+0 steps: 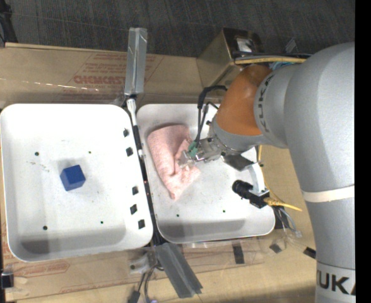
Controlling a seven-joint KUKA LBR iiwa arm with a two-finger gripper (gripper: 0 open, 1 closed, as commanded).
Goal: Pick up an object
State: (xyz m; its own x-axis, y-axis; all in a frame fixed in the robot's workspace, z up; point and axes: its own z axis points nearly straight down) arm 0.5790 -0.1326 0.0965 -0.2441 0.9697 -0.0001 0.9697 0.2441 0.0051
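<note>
Fingers sit at the right edge of the pink cloth in the right bin, and we cannot tell how far they are parted.

"KUKA", cut off, on the grey arm; faint red "CHEMCAST"-like print on the cardboard.

Right bin: right wall and far right corner covered by the arm.
Pink cloth: right edge lies under the claw; contact there cannot be told.
Arm: lower part cut off by the bottom edge.
Left bin: dark specks on its floor, too small to identify.
Cardboard: largely hidden beneath both bins; its red lettering too faint to read.
</note>
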